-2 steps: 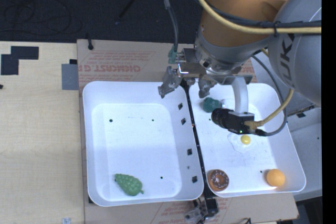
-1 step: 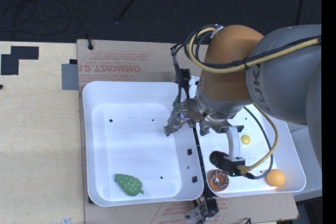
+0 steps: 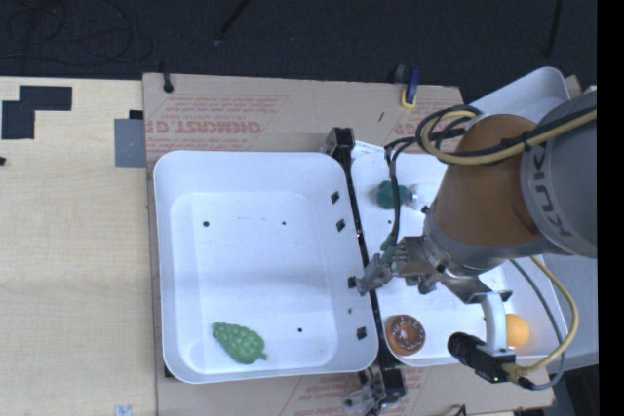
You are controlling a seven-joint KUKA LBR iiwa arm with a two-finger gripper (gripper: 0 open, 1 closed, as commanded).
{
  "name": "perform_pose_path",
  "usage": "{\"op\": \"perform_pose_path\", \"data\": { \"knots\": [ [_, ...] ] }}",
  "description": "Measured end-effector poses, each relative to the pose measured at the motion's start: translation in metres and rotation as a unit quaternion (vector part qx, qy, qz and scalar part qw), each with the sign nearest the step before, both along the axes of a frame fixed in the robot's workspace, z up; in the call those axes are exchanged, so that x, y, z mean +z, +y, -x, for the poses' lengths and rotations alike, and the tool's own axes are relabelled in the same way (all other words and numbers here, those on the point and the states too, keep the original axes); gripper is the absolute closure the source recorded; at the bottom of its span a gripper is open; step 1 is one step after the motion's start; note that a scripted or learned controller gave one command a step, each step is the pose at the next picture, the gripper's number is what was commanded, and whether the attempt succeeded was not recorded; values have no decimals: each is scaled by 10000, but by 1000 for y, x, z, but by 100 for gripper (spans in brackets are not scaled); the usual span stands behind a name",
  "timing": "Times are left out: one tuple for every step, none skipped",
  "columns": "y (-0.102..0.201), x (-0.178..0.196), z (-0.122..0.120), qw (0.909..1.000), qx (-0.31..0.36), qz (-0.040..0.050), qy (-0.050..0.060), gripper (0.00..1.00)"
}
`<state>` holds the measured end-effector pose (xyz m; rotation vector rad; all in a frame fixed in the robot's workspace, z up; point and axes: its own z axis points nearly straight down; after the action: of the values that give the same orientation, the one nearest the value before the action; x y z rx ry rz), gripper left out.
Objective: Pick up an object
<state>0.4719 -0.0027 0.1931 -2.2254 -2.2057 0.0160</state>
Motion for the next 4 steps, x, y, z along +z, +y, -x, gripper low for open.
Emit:
{"op": "perform_pose_path", "data": {
  "knots": [
    [84, -7, -25, 10000, 77, -13, -47, 0],
    [7, 59, -3, 10000, 9, 2, -68, 0],
    [49, -10, -2, 10000, 58, -12, -8, 0],
    [46, 3, -3, 10000, 27, -7, -26, 100]
  ]
}}
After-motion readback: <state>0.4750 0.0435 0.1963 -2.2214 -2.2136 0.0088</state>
